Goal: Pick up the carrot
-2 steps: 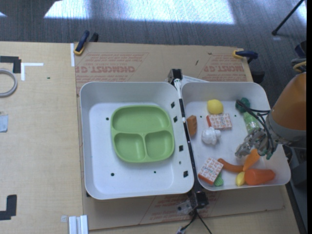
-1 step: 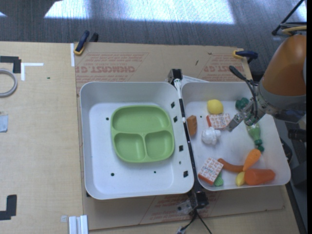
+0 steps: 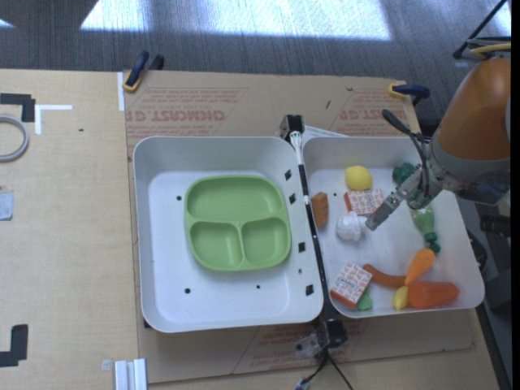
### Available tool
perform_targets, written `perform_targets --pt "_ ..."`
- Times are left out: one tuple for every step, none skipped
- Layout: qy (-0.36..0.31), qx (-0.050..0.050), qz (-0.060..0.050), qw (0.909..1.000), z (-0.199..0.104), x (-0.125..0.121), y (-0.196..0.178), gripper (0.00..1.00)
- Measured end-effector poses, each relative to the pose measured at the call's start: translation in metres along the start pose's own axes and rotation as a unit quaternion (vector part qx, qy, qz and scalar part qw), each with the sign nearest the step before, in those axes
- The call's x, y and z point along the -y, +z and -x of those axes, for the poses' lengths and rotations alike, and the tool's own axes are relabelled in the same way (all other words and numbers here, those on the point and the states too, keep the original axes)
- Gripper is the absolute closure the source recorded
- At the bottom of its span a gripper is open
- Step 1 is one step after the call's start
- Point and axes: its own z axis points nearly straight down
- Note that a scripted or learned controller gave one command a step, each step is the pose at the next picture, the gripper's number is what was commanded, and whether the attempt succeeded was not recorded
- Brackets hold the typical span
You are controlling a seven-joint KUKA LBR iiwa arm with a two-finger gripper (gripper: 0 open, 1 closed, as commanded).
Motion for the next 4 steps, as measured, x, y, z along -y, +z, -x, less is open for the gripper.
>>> perform_targets --pt "-0.121 0.000 0.000 0.9926 -0.034 0.047 0.054 0.00" --pt "-0.156 0.000 0.000 0.9877 0.030 0.054 0.073 0.00" --pt "-0.297 0.000 0.000 0.9549 0.042 0.067 0.084 0.00" --pt "-0.347 0.001 0.001 0.9380 0.025 0.092 0.084 0.00"
